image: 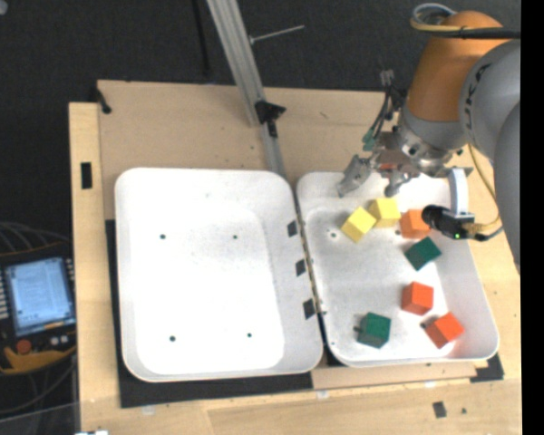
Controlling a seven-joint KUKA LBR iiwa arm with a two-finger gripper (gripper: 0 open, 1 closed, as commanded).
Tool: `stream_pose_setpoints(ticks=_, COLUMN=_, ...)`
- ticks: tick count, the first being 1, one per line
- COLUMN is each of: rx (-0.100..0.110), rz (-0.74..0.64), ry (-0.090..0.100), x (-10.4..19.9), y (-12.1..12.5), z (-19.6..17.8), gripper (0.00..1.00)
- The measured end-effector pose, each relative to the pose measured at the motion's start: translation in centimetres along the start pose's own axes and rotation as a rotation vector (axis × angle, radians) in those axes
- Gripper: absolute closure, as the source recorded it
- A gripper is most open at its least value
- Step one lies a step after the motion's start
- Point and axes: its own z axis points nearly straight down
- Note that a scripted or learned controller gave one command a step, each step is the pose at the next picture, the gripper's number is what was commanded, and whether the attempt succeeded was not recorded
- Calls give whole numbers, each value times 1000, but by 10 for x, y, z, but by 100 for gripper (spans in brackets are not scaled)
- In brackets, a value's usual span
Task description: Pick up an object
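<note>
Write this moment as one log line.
tool: open, above right bin far edge | held: nothing | nearest: yellow blocks

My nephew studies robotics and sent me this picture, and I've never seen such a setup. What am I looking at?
You are looking down at a slant from one fixed camera above a bench. The grey and orange shape at the upper right is a robot arm. At its tip sits a two-finger gripper, open and holding nothing, just above the far edge of the right bin. That shallow white tray holds small blocks: two yellow blocks, two green blocks and three orange blocks. Beside it lies the left bin. A small screen sits at the far left, off the bench.
</note>
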Motion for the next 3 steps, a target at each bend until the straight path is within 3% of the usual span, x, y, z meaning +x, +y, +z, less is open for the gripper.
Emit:
stream_pose_setpoints(ticks=2, rx=-4, rz=3, ry=-1, x=-11, y=-3, z=108, gripper=0)
stream_pose_setpoints(ticks=3, rx=-9, rz=7, ry=1, x=-12, y=-1, z=95, gripper=100)
